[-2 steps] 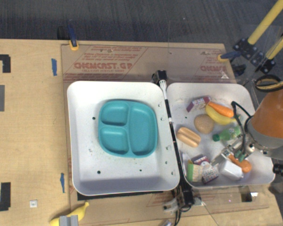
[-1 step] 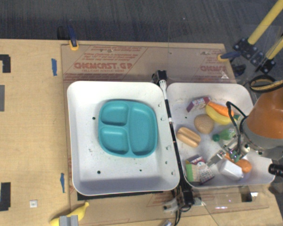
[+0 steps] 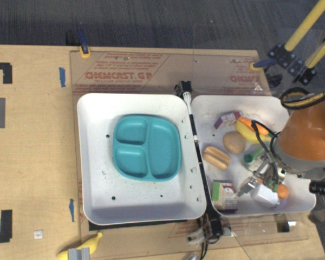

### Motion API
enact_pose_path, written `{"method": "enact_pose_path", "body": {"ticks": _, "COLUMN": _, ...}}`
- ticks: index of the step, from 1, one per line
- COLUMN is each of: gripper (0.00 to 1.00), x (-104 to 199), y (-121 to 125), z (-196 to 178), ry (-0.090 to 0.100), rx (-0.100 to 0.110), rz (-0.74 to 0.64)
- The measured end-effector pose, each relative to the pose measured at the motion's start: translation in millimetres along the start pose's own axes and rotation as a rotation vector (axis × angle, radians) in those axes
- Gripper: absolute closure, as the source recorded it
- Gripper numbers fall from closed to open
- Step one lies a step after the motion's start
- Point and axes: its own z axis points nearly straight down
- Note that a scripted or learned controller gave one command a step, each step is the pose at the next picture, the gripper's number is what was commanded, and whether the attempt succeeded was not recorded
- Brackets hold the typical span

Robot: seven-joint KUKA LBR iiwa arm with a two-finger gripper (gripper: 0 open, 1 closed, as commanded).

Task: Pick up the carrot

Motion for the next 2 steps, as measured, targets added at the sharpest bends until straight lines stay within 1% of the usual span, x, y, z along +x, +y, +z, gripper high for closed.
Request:
{"method": "enact_pose_path", "body": {"ticks": 1, "gripper": 0.00, "x": -77.8, "y": -12.9, "z": 2.5, "ry": 0.001, "rx": -0.002, "rz": 0.052}}
{"method": "enact_pose_path", "body": {"ticks": 2, "gripper": 0.00, "x": -43.6, "y": -54.4, "z": 1.2, "ry": 0.006, "rx": -0.001, "rz": 0.071}}
